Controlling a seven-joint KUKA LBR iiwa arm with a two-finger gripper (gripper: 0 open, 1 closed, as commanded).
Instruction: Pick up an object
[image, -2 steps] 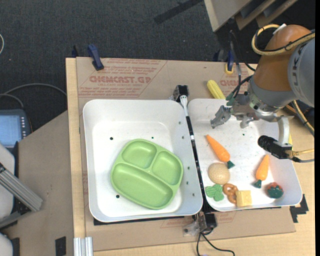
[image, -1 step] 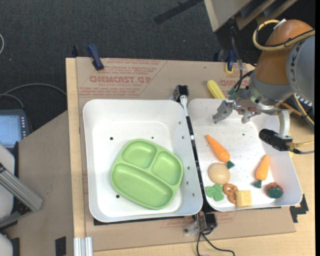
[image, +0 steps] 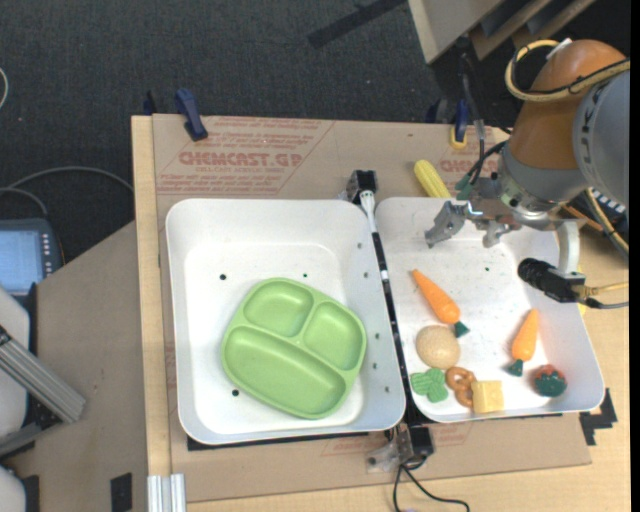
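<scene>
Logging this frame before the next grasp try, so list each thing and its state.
tool: open, holding nothing, over the right bin
green tray: flat in left bin
two carrots: lying loose
bun: resting
pretzel: against cheese cube

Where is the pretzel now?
The pretzel lies in the right bin, near its front edge, between the green toy and the yellow cheese block.

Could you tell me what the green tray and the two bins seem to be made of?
Green tray: likely moulded plastic with a smooth matte finish, judging by its even colour and rounded compartment walls. Left bin and right bin: probably thin white plastic, slightly glossy, with rounded formed corners; the right one looks speckled or scuffed.
</scene>
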